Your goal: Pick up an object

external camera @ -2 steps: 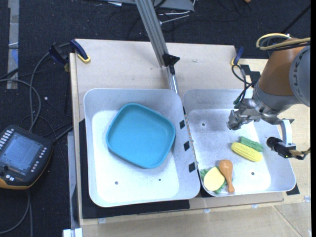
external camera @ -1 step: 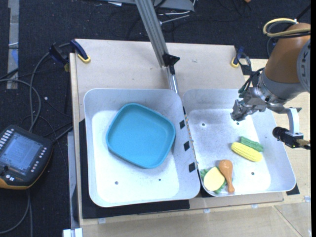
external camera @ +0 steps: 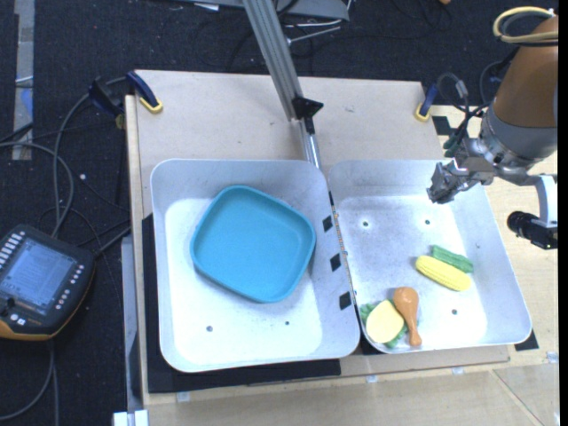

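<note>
My gripper (external camera: 441,189) hangs over the far right part of the right bin (external camera: 390,229), well above the toys. A yellow corn cob with a green husk (external camera: 444,271) lies at the bin's right side, below the gripper. A brown drumstick (external camera: 407,311) and a yellow-green round fruit piece (external camera: 384,321) lie at the bin's front edge. A blue square plate (external camera: 253,242) sits in the left bin (external camera: 177,327). Nothing shows between the gripper's tips.
A grey metal pole (external camera: 280,51) slants down from the top to the seam between the bins. Yellow-tipped clamps (external camera: 146,100) sit at the bench's far corners. A handheld pendant (external camera: 35,278) lies on the floor at left.
</note>
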{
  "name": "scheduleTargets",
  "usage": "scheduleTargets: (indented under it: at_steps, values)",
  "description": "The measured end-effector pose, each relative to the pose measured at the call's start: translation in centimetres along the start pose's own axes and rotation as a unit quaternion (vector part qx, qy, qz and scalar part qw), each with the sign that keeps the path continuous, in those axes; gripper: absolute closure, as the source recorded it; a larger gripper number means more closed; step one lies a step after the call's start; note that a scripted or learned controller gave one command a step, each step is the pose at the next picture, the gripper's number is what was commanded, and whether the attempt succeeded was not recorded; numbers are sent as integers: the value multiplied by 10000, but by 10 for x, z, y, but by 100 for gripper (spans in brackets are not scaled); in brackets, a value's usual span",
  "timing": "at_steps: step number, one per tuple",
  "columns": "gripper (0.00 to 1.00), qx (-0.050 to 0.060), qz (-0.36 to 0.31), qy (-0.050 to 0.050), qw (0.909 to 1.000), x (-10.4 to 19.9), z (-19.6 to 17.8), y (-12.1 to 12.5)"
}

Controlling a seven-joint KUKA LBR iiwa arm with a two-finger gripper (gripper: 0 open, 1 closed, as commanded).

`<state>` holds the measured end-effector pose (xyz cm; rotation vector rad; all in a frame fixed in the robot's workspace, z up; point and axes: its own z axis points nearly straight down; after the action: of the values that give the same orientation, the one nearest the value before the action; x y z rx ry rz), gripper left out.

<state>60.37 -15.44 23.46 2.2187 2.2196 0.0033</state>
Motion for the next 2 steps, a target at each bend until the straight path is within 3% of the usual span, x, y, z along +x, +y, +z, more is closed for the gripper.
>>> scheduleTargets:
  at_steps: [1, 2]
  values:
    - [100, -6, -2, -1, 10000, 0, -59, 9]
    - [100, 24, -19, 9, 10000, 54, -44, -12]
